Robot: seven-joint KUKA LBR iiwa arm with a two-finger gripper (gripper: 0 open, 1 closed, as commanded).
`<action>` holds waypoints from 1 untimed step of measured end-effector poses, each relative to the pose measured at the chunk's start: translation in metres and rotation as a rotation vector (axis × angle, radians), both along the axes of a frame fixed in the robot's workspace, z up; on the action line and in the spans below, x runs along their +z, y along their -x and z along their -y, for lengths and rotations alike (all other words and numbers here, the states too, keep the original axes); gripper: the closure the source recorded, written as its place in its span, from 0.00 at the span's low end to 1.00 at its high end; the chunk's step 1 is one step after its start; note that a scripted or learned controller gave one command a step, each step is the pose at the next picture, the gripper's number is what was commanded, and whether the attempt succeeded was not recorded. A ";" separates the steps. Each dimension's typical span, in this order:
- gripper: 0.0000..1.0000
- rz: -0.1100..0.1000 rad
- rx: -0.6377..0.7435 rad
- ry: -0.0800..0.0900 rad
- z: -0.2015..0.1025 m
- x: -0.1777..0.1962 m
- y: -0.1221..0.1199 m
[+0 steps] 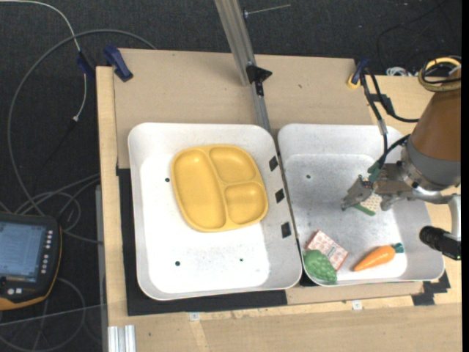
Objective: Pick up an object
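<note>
My gripper (370,199) hangs over the middle of the right bin (322,152), fingers pointing down and left. A small green and white object (368,204) sits between the fingertips; the fingers look closed on it. At the front of the same bin lie an orange toy carrot (376,257), a pink and white packet (327,247) and a green leafy toy (319,265). The arm's orange band (440,127) shows above the wrist at the right.
The left bin (154,270) holds a yellow divided plate (218,187). A metal pole (238,35) slants down to the seam between the bins. Black clips line the seam. Cables trail at the bench's right rear corner.
</note>
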State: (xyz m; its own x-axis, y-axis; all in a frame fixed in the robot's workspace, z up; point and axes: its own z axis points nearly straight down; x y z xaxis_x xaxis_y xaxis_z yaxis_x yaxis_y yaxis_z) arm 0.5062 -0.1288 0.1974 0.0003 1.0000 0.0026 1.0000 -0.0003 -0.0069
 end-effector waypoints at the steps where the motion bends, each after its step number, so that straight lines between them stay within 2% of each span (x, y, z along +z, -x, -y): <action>1: 0.00 0.000 0.000 0.000 -0.003 -0.043 0.002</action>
State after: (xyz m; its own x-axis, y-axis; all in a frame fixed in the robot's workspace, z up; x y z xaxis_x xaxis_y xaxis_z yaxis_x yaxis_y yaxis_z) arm 0.5043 -0.1261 0.1548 -0.0002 1.0000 0.0028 1.0000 0.0002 -0.0065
